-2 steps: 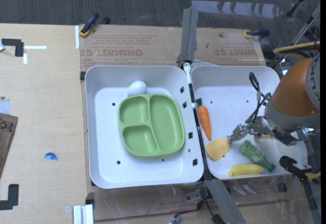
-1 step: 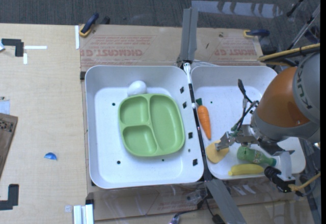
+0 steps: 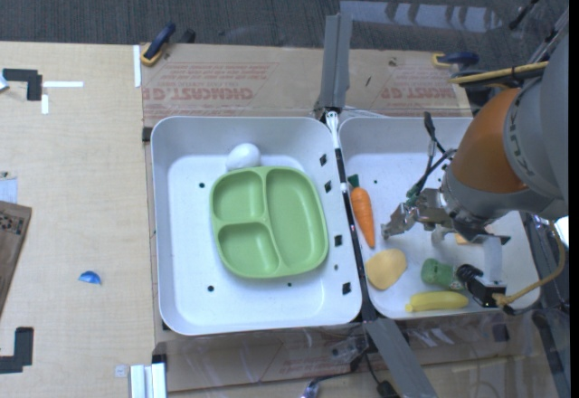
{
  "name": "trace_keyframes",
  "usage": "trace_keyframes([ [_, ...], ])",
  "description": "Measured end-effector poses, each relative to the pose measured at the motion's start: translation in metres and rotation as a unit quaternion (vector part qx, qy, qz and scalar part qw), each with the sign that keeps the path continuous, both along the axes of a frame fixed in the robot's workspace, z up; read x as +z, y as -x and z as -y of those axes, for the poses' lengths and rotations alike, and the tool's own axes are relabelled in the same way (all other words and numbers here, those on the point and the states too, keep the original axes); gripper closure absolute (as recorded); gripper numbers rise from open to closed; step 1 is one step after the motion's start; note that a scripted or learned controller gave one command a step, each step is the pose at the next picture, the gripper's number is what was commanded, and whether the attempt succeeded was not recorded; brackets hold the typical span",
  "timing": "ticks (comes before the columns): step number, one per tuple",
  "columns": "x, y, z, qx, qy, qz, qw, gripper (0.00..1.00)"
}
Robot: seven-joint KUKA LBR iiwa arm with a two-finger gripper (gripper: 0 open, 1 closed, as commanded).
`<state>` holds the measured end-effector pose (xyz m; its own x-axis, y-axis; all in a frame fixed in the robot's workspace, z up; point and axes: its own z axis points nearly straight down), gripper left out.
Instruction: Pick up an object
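In the right bin (image 3: pixel 398 138) lie an orange carrot (image 3: pixel 363 215), a yellow potato-like piece (image 3: pixel 386 268), a small green object (image 3: pixel 438 273) and a yellow banana (image 3: pixel 437 301). My gripper (image 3: pixel 402 220) hangs low over the right bin's floor, just right of the carrot and above the yellow piece, touching neither as far as I can see. The arm's orange band (image 3: pixel 484 156) rises behind it and hides part of the bin. In the left bin (image 3: pixel 172 206) sit a green divided plate (image 3: pixel 269 222) and a small white round object (image 3: pixel 242 155) at the plate's far edge.
A divider wall (image 3: pixel 342 206) separates the two bins. Cables (image 3: pixel 520 292) run along the right bin's near right corner. Brown cardboard (image 3: pixel 235 80) lies behind the bins and a wooden bench surface (image 3: pixel 72 206) stretches to the left, with a small blue item (image 3: pixel 89 278) on it.
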<state>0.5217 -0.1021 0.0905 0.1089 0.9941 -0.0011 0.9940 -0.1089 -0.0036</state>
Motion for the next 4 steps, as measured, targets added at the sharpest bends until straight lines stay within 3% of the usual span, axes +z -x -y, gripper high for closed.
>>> trace_keyframes([
  [1,0.000,-0.051,-0.008,-0.038,0.0004,0.000,0.9993,0.00],
  [2,0.022,-0.117,0.056,-0.104,0.0009,0.001,0.9946,0.00],
  [3,0.000,-0.066,0.072,-0.071,0.0002,0.000,0.9975,0.00],
  [4,0.000,-0.013,0.006,-0.016,-0.0006,0.000,0.9999,0.00],
])
